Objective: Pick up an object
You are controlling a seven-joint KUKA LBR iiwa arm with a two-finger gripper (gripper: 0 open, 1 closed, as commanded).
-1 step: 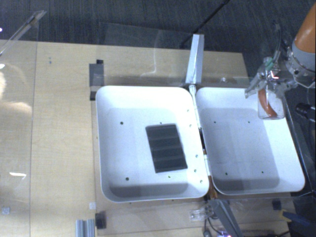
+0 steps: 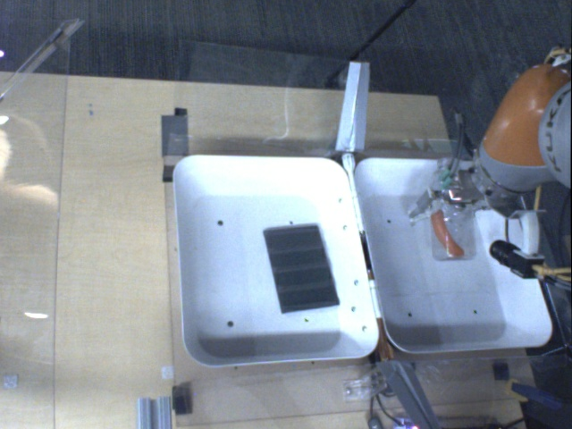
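Bench, two white bins (image 2: 268, 172) — end effector (image 2: 444, 206) over right bin, grip unreadable — orange object (image 2: 444, 233) blurred beneath.

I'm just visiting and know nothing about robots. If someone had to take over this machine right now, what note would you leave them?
Gripper: hangs over the right bin, upper part; whether its fingers are open or shut cannot be made out.
Orange object: right beneath the gripper, in the right bin; not clear whether it is gripped or just lying there.
Dark ridged block: lies flat in the middle of the left bin, untouched.
Done: arm is positioned over the orange object.
Left: confirm a grip, then lift.
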